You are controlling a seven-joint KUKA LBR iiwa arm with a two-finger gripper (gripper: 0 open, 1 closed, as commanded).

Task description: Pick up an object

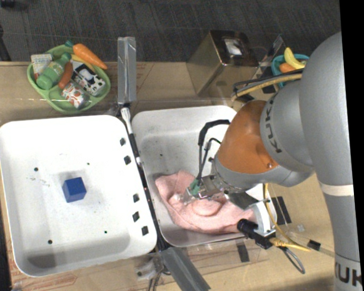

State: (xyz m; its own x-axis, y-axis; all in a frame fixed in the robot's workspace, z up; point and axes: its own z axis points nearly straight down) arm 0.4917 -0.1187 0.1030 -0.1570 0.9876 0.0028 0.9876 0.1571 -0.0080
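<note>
A crumpled pink cloth (190,213) lies in the front part of the right bin (169,136). My gripper (196,192) is down on the cloth near its middle, under the orange wrist band. Its fingertips press into the fabric, and the wrist hides how they stand. A blue cube (74,188) sits alone in the left bin (26,154), far from the gripper.
A green bowl (48,99) holding toy carrots and small packets stands on the bench behind the left bin. A brown box (216,60) stands behind the right bin. The grey arm covers the right side of the bench.
</note>
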